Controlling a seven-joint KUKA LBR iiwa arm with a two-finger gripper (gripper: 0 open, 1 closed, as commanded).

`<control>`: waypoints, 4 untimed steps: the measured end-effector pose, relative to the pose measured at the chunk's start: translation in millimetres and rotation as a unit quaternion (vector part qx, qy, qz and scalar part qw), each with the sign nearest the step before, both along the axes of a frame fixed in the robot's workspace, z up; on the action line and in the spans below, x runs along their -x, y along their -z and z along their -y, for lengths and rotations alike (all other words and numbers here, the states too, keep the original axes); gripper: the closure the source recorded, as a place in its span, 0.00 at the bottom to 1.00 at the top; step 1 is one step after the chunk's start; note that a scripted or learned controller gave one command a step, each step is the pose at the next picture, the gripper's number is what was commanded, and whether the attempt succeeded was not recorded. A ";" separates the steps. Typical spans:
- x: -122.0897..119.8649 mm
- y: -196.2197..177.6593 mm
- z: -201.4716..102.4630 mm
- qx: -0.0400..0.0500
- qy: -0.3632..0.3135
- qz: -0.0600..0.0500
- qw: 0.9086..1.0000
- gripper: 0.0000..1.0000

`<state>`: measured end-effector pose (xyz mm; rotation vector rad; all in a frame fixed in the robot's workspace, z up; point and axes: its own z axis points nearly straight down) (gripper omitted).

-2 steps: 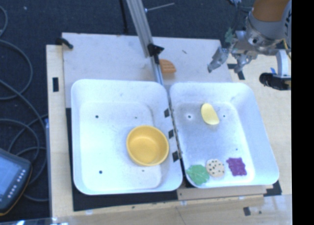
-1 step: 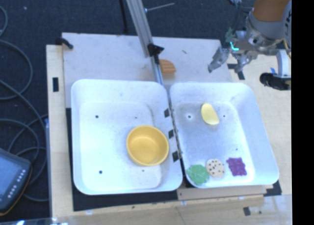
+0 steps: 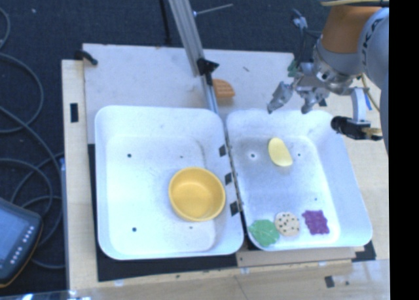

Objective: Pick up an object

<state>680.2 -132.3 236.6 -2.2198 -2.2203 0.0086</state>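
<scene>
Gripper (image 3: 292, 103) hovers above the far rim of the right bin (image 3: 340, 181), fingers spread apart, nothing between them. Nearest candidate: yellow piece (image 3: 280, 152), lying flat on the bin floor, well clear of the walls. Judgement: centre over it, straddle its narrow width, descend fully before closing. The 3 small items (image 3: 289, 224) crowd the near corner; avoid.

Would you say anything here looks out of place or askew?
One thing: an orange object lies on the bench behind the bins, outside both. The yellow bowl sits upright in the left bin; nothing looks spilled.
</scene>
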 end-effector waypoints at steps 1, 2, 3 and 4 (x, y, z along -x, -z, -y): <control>10.1 51.8 -2.9 0.000 0.000 0.000 1.000 0.00; 12.0 114.8 -4.9 0.000 0.001 0.000 1.000 0.00; 9.5 98.7 -4.3 0.000 0.002 0.005 1.000 1.00; 12.9 50.1 2.8 -0.001 0.000 0.006 1.000 1.00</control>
